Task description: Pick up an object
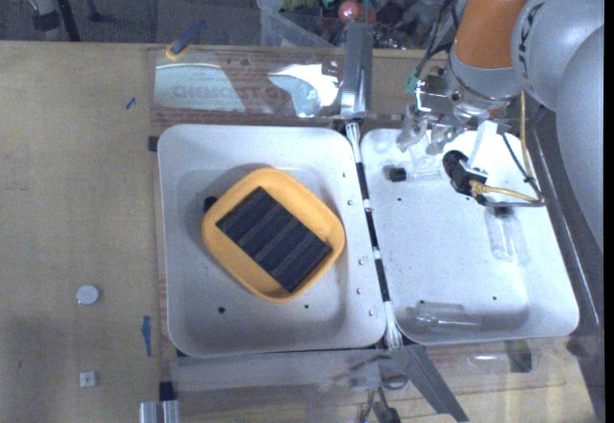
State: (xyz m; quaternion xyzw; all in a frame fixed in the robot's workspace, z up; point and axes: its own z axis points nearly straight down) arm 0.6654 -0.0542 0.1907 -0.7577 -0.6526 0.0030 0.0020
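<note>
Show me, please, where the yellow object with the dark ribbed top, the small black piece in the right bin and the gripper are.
yellow object [273, 234], camera view, on its dark ribbed top.
small black piece [394, 174], camera view, on its middle.
gripper [425, 135], camera view, midway between its fingertips.

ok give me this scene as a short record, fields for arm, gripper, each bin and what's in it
arm: grey KUKA arm, orange band, reaching in from the right
gripper: gripper over the far edge of the right bin, nothing visibly held
left bin: left bin holds a yellow tray with a dark ribbed insert, lying tilted
right bin: right bin holds a small dark block near its far left corner and clear plastic pieces
bench: coin-like disc lies left of the bins
</note>
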